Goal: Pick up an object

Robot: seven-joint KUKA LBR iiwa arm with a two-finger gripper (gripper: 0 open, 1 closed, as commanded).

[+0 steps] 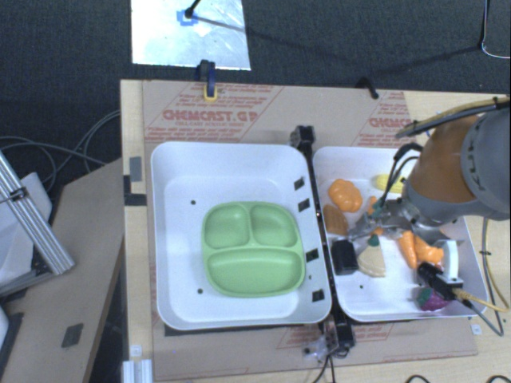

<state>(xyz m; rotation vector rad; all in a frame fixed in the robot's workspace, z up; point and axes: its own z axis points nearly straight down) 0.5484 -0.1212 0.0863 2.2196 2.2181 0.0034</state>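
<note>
On my feed the left bin (172, 214) holds a green divided plate (254, 248), lying flat near its middle. Behind the bins I see a blue-and-yellow clamp (207, 80) on the bench (263, 110) edge, with a shiny sheet (190, 22) beyond it.

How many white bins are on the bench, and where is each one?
2. The left bin holds a green divided plate. The right bin holds small toy foods, and the arm covers part of it, so some items may be hidden.
</note>
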